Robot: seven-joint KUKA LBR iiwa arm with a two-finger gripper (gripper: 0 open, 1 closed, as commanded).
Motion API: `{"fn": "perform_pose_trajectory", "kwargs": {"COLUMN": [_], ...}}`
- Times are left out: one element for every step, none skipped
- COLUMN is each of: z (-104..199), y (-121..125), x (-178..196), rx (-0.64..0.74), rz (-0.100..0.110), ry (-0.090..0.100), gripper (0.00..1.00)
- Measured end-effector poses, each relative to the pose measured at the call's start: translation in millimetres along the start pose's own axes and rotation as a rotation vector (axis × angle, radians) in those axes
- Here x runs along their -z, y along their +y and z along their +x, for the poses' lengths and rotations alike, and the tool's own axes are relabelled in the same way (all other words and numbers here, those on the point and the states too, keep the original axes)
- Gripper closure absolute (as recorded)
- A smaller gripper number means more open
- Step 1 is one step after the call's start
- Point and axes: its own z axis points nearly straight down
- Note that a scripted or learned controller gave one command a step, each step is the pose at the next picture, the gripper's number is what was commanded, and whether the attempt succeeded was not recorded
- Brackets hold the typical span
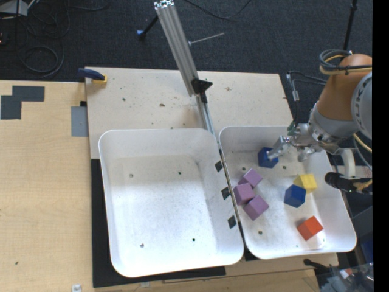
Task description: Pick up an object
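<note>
The hand (285,143) hangs just over a blue block (267,157) in the right bin (340,242); whether it grips I cannot tell. Best to centre on that block, clear of the purple blocks (249,192) below it.

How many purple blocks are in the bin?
3, clustered at the right bin's left side: one on top, one below it, one lowest. None looks hidden.
</note>
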Motion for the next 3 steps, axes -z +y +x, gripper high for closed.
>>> {"fn": "perform_pose_trajectory", "kwargs": {"z": [-0.7, 5.6, 4.4], "y": [0.2, 5.5, 3.0], "x": [10.5, 57.4, 100.9], "rx": [-0.003, 0.003, 0.003], "rz": [-0.001, -0.002, -0.001], "ry": [0.000, -0.001, -0.001], "gripper": [1.00, 1.00, 1.00]}}
